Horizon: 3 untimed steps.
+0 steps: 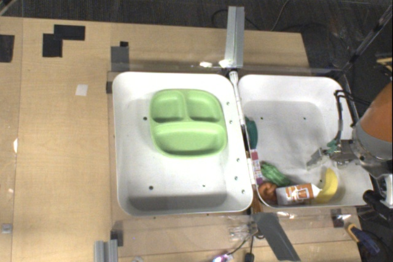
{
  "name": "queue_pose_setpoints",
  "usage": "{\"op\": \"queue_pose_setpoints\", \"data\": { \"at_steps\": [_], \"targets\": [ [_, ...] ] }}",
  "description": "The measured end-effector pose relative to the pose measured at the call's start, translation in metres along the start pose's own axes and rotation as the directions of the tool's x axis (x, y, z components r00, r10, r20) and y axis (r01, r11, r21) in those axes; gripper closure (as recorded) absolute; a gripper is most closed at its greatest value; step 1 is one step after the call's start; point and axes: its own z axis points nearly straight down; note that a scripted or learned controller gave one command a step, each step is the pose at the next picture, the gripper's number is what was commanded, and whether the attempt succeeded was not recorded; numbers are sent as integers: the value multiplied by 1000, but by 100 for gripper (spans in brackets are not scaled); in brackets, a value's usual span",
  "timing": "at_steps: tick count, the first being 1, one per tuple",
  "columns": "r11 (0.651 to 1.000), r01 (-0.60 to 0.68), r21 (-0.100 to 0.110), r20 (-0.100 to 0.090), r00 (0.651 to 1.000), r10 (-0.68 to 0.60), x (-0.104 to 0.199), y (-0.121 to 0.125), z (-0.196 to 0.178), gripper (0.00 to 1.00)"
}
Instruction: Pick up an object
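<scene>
Risk: a miss or a double catch in the crowded front corner of the right bin

Two white bins are seen on the bench: the left bin [132, 150] is taken up by a green divided tray [186, 121], while the right bin [288, 101] has its pickable things crowded along the front wall. The arm [376, 126] is entered from the right, and the gripper [325, 153] is poised over the bin floor just behind the banana [330, 184]; whether its claw is released or clenched cannot be told, and nothing is seen between the fingers. The banana is touched by a white bottle with an orange label [298, 194], beside which a green leafy item [275, 173] and a reddish-brown round item [266, 192] are packed. A slip is judged likely, since the curved banana can be rolled aside, the neighbouring bottle nudged or caught along with it, or the fingers stopped by the near wall.
</scene>
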Motion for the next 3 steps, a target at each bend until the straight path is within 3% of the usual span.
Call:
{"op": "queue_pose_setpoints", "data": {
  "at_steps": [1, 2, 3],
  "targets": [
    [987, -158, -7, -5, 988, 157, 2, 4, 4, 0],
    [999, -32, -17, 7, 999, 32, 3, 5, 4, 0],
    [999, -46, -15, 2, 999, 46, 2, 5, 4, 0]
  ]
}}
